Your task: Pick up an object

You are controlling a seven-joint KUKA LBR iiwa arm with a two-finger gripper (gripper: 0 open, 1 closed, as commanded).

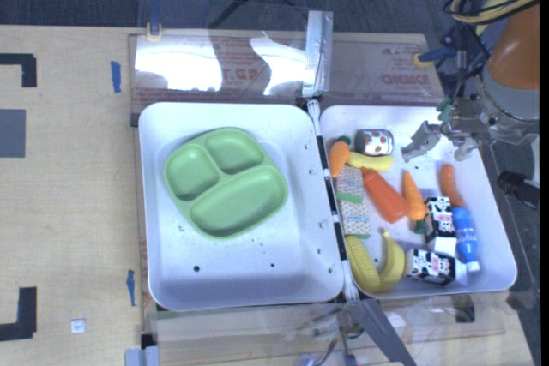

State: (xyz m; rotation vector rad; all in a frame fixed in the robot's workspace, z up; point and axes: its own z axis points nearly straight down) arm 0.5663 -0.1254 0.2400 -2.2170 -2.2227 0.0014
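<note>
The gripper hangs over the far right part of the right bin, fingers spread open with nothing between them. Below it the bin is crowded: a carrot and an orange bottle side by side near the middle, a corn cob and a banana at the near edge, a blue bottle on the right. The left bin holds a green divided tray.
</note>
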